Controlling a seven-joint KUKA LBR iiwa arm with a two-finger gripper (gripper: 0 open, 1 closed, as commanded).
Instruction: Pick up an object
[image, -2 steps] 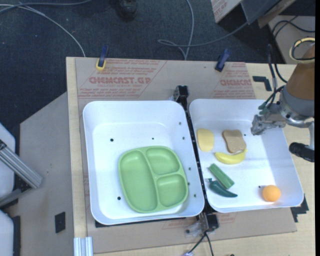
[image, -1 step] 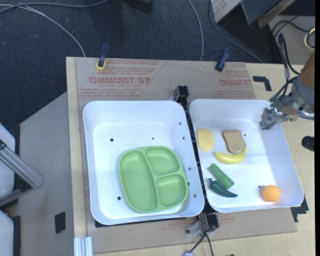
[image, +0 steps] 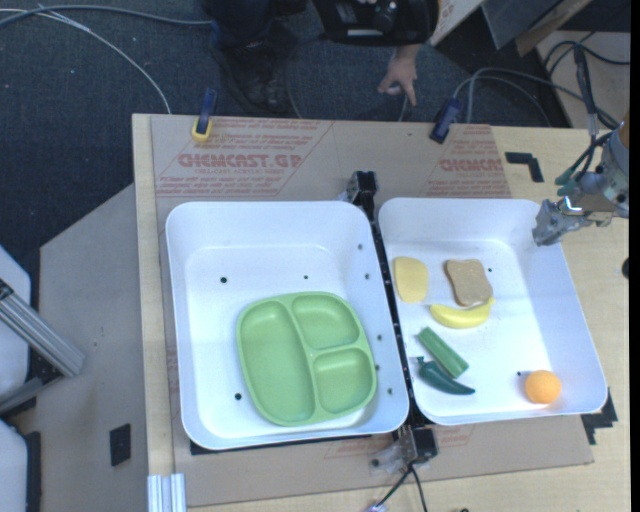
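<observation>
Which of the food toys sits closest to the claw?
The tan bread slice: it lies nearest the claw, higher in the right bin than the others.

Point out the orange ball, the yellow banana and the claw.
Round orange ball (image: 542, 387), camera view: its centre.
Curved yellow banana (image: 460, 316), camera view: mid-body.
Claw (image: 547, 228), camera view: its tip, over the right bin's far corner.

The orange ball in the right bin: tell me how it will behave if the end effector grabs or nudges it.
The orange ball looks round and smooth, so a nudge would probably send it rolling. It sits near the right bin's lower corner, so the wall may stop it. Its curved surface might slip out of a two-finger pinch.
</observation>
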